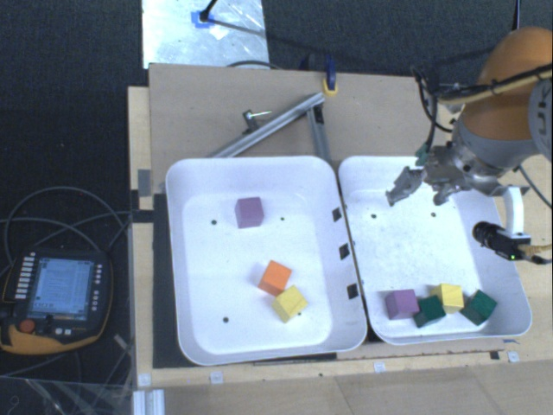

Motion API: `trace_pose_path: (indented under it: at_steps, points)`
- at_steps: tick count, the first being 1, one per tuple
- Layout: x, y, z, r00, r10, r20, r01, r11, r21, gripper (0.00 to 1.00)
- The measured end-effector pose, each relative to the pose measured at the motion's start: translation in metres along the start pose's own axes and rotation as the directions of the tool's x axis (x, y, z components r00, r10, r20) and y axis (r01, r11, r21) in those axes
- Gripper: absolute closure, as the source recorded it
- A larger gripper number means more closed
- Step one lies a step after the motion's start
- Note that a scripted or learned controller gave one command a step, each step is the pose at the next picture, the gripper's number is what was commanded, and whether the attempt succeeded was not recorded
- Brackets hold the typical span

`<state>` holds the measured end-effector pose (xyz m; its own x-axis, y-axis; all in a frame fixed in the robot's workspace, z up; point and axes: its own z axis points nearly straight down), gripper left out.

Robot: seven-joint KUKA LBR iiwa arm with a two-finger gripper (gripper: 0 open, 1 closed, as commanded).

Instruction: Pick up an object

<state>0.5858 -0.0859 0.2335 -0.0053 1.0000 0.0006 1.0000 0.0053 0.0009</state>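
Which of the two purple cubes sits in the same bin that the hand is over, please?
The purple cube in the right bin, beside a green cube. The other purple cube lies alone in the left bin.

Robotics laboratory. Indicators: an industrial arm [505, 102] over a worktop [259, 119] carrying two white bins [186, 232], a teach pendant [56, 301] with cabling on dark carpet [69, 102], and coloured test cubes [275, 276].
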Motion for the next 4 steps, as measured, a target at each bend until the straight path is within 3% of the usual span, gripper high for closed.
trace_pose_path:
  at_steps: [1,4]
  points:
    - [0.000,0.000,0.000,1.000,0.002,0.000,-0.002,1.000,-0.001,0.00]
    - [-0.005,-0.013,0.146,1.000,0.002,0.000,-0.002,1.000,0.004,0.00]
